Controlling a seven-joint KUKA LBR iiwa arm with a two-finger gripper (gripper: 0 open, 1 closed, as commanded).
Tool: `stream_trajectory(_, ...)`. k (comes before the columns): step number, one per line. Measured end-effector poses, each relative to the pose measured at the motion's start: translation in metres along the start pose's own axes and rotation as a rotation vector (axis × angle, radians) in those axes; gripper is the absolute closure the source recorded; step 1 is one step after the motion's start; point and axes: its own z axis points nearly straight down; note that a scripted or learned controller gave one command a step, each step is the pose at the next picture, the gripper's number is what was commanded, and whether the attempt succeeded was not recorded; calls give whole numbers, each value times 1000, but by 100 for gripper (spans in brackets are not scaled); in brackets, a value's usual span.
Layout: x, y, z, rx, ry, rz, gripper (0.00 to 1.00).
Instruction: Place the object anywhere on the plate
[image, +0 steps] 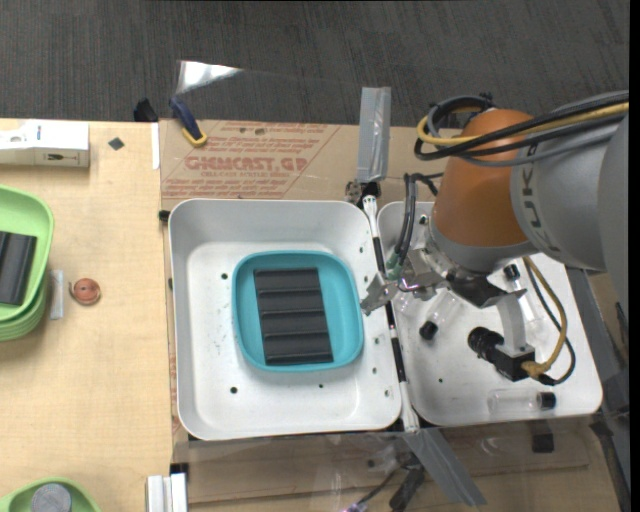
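Note:
A teal square plate (345, 330) lies in the middle of the left white bin (200, 400). A dark ribbed rectangular object (292, 315) rests flat on the plate and covers most of its middle. My gripper (405, 292) hangs below the orange wrist band (480, 190), over the left part of the right bin (570, 400), just right of the wall between the bins. The wrist hides most of it. It stands apart from the plate and the dark object.
Cables and black fittings of the arm hang over the right bin. A brown cardboard sheet (250, 155) lies behind the left bin. On the wooden bench to the left are a green tray (30, 225), a small round copper piece (85, 290) and a white box (40, 145).

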Motion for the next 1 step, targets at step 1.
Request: stream_trajectory(1,48,13,-31,1,-1,32,0)
